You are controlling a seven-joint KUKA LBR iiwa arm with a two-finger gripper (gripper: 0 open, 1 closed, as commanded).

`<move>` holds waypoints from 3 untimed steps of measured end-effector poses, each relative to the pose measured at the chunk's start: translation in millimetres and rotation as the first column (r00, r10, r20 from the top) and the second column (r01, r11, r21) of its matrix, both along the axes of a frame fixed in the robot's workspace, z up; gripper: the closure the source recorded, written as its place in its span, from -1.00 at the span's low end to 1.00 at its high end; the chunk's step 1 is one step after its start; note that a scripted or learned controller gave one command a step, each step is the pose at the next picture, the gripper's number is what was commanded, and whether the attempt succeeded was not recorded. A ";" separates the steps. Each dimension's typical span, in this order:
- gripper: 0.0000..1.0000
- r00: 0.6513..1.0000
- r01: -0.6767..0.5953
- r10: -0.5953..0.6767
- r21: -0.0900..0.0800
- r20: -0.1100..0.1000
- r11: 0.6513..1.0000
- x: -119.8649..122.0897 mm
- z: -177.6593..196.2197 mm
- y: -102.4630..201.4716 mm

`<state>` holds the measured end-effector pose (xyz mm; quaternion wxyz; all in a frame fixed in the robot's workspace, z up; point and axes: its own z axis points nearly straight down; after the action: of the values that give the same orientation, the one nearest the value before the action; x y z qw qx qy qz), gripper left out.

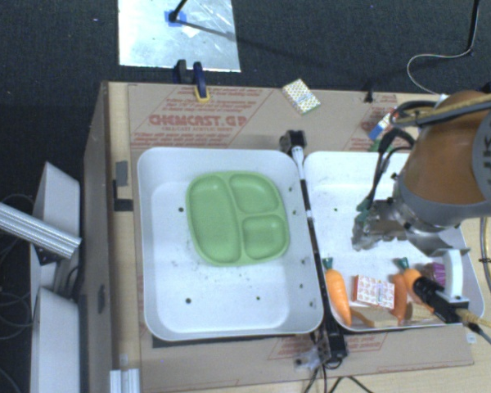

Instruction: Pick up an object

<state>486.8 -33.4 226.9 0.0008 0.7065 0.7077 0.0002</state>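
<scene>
Dark carpet surrounds the counter (229,117), which bears two white bins. Left bin (159,244) holds a green divided plate (236,218). Right bin (335,191) holds two carrots (337,295) (402,289) and a red-patterned box (373,291) along its near edge. The tool (375,229) hangs above them, just beyond the box; its opening cannot be told.

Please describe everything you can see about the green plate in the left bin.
The green divided plate is pale green and looks like matte plastic. It has rounded corners and three compartments: one large on the view's left, two smaller on the right. It lies flat, slightly rotated, on the floor of the left white bin, toward the bin's upper middle. Nothing lies on it, and only the bin floor touches it.
</scene>
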 end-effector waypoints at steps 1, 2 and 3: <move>1.00 1.000 -0.003 0.003 0.002 0.000 1.000 0.2 -4.5 44.0; 1.00 1.000 0.000 0.000 0.000 -0.001 1.000 -0.2 -8.2 -27.4; 1.00 1.000 -0.003 0.003 0.002 0.001 1.000 0.6 -3.1 12.6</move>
<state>487.4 -20.8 223.9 0.0006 0.7055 0.7088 0.0011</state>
